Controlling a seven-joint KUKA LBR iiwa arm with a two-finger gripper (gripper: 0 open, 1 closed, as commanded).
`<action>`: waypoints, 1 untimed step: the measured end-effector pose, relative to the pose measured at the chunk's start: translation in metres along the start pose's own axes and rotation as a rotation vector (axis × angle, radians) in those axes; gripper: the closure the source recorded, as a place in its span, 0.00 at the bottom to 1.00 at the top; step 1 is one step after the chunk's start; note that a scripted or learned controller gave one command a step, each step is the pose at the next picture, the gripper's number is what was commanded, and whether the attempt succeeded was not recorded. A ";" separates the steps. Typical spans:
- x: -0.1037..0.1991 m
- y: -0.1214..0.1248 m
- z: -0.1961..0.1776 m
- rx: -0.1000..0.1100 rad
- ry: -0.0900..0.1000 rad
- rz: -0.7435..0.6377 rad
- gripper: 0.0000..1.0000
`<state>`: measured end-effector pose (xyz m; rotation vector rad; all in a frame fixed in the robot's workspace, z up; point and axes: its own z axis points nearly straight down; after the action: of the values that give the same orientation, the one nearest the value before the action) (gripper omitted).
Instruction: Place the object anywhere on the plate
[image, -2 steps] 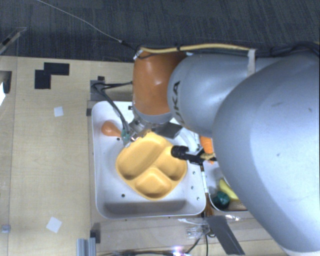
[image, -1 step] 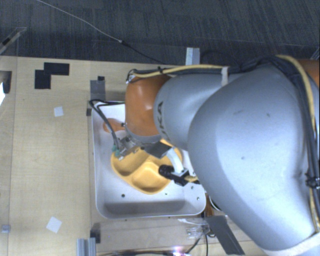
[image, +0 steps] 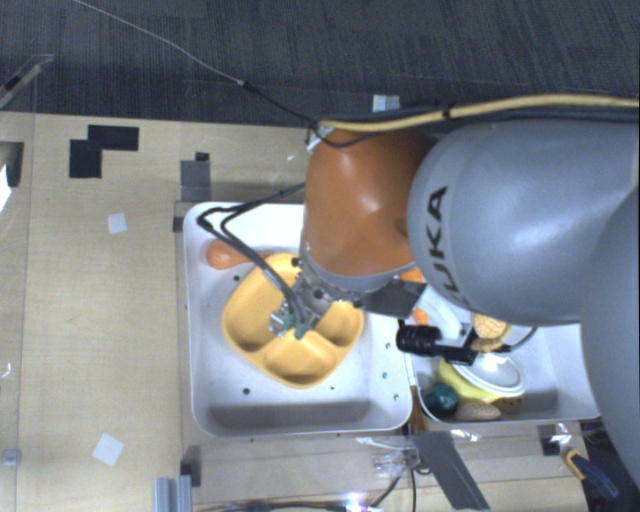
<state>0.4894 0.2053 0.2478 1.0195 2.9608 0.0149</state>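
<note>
A yellow plate (image: 255, 325) with divided sections lies in the left white bin (image: 205, 390). My gripper (image: 293, 322) hangs right over the plate's middle, under the orange band of the arm (image: 360, 210). A small dark green bit (image: 298, 331) shows at the gripper's tip, just above the plate's surface. I cannot make out whether it is held or resting on the plate. The arm hides the plate's far right part.
An orange object (image: 222, 255) lies in the left bin's far corner, behind the plate. The right bin (image: 540, 405) holds a white bowl (image: 495, 375), a yellow item (image: 462, 380), a dark green item (image: 442, 399) and a corn-like piece (image: 489, 326). A black cable (image: 240, 235) loops above the left bin.
</note>
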 end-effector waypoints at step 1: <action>-0.054 0.055 0.029 0.009 0.002 0.348 1.00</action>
<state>0.5660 0.2157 0.2196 1.5199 2.7458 0.0057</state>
